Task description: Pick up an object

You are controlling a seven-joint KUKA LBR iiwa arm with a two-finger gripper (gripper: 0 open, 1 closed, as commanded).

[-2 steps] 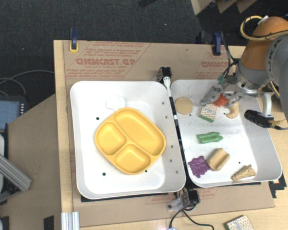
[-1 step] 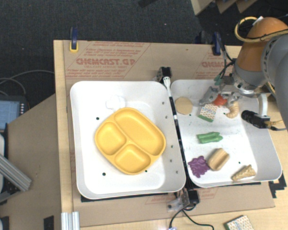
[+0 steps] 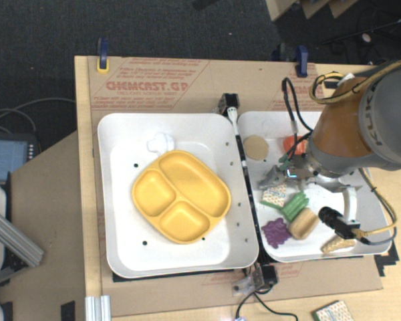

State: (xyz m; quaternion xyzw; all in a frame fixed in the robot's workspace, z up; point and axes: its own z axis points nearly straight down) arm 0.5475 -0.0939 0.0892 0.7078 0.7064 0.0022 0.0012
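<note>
Currently: pick not yet made.
You are watching the gripper [image 3: 285, 172] hovering low in the right bin [image 3: 381, 209]; finger state unreadable. Nearest candidates, green piece [image 3: 295, 206] and purple grapes [image 3: 275, 231], are lying at six o'clock, unlifted.

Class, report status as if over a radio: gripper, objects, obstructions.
Gripper low in right bin, over the toy pile. Nothing seen held. Purple grapes, green piece, tan disc crowd close. Yellow tray sits in left bin.

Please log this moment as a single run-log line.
arm: over right bin | gripper: low among toys, grasp unconfirmed | nearest: green toy, purple grapes | yellow tray: left bin
</note>
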